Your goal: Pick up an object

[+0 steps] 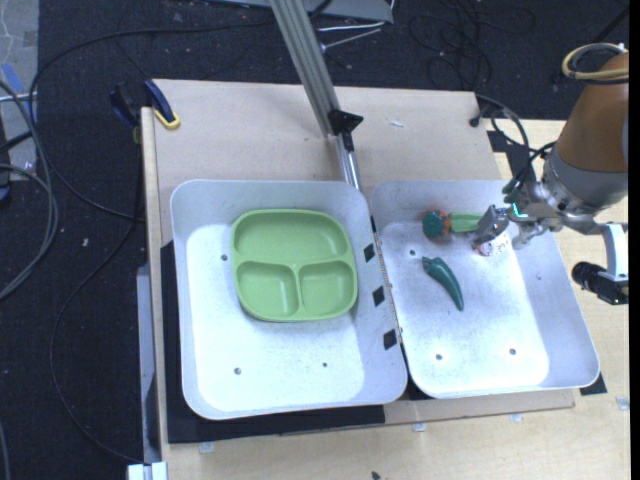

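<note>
A dark green pepper-shaped toy (444, 281) lies in the middle of the right bin (560, 338). Near that bin's far edge lies a small toy (446, 224) with a green and orange round head and a pale green-yellow body. My gripper (492, 238) hangs over the right bin's far right part, just right of the small toy and up-right of the pepper. Something small and pinkish white shows at its tip; I cannot tell what it is or whether it is held.
The left bin (210, 368) holds a light green divided plate (296, 265). A slanted metal post (310, 53) rises behind the bins. The arm (592, 138) enters from the right above the right bin's far corner.
</note>
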`<state>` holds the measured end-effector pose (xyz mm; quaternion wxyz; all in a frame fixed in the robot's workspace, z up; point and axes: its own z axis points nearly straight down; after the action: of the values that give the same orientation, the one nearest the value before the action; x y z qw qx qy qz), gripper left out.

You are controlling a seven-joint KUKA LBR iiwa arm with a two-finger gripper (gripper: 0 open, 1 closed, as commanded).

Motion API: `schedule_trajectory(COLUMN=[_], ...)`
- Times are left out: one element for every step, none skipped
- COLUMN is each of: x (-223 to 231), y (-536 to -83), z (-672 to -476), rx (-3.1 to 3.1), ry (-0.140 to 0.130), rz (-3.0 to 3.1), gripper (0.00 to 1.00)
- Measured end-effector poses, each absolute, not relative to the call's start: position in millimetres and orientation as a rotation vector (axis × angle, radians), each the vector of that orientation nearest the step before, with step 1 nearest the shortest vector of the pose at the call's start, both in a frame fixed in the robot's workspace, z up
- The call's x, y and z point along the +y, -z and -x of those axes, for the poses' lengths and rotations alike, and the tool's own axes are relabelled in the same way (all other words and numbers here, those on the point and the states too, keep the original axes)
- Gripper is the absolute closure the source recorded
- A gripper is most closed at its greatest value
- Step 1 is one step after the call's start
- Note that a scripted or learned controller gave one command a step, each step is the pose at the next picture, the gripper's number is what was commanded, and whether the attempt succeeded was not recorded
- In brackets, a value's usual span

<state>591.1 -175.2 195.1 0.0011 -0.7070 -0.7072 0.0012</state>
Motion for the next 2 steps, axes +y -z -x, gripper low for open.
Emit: schedule_trajectory(x=[-175, -178], y=[-197, -134], z=[-592.1, -587.7], rx=[-2.223, -2.217], ry=[-0.001, -0.005], rz=[2.221, 2.22], gripper=[0.0, 0.0])
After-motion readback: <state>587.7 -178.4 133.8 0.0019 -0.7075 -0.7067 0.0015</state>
